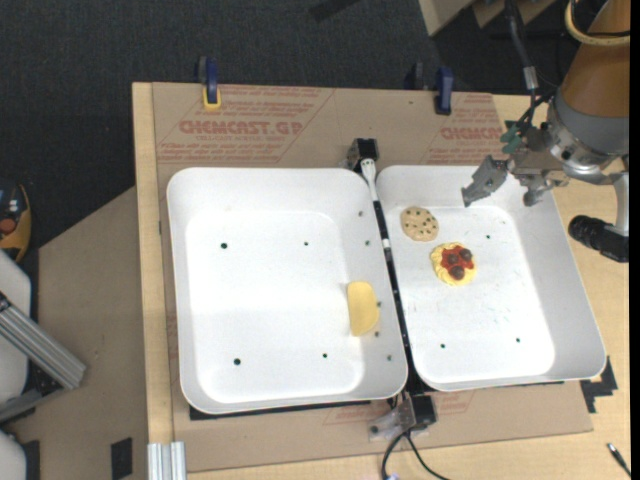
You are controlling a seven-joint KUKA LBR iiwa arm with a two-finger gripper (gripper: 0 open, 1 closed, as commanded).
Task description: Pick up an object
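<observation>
A round chocolate-chip cookie (420,223) lies in the right bin (540,338), near its back left. Just in front of it sits a small yellow tart with red toppings (453,263). A yellow oblong piece (362,308) rests in the left bin (250,268), against its right wall. My gripper (507,190) hovers over the back of the right bin, up and to the right of the cookie. Its fingers stand apart with nothing between them.
A dark ridge (385,258) runs where the two bins meet. Two blue clamps (209,72) (444,80) hold the brown board at the back. The arm's grey and orange body (600,88) fills the upper right.
</observation>
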